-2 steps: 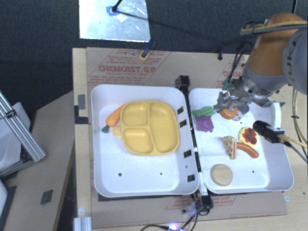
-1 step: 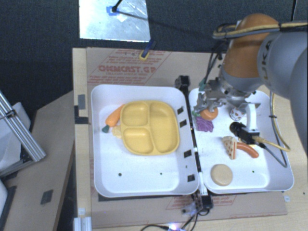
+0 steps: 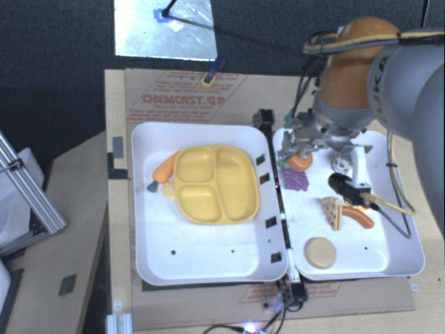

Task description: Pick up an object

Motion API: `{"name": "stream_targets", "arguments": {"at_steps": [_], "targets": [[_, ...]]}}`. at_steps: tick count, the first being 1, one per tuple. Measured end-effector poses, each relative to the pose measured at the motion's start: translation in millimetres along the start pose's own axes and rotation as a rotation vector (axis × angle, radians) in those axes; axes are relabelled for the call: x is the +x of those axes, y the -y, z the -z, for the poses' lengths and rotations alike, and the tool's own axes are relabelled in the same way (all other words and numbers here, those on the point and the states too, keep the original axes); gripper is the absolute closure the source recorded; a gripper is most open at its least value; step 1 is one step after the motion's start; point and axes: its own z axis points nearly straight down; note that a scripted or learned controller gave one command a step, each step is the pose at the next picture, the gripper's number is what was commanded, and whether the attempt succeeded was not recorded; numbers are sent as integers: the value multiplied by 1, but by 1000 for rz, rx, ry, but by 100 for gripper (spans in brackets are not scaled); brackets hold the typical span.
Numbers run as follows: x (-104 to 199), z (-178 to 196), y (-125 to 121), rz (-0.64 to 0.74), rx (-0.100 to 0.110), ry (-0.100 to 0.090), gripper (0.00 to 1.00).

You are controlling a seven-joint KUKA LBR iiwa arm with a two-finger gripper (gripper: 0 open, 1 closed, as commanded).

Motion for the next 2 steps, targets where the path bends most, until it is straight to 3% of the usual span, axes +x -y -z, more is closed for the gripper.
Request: {"name": "stream_targets", "arguments": {"at_steps": [2], "targets": [[16, 2, 0, 0, 0, 1, 100]]}}
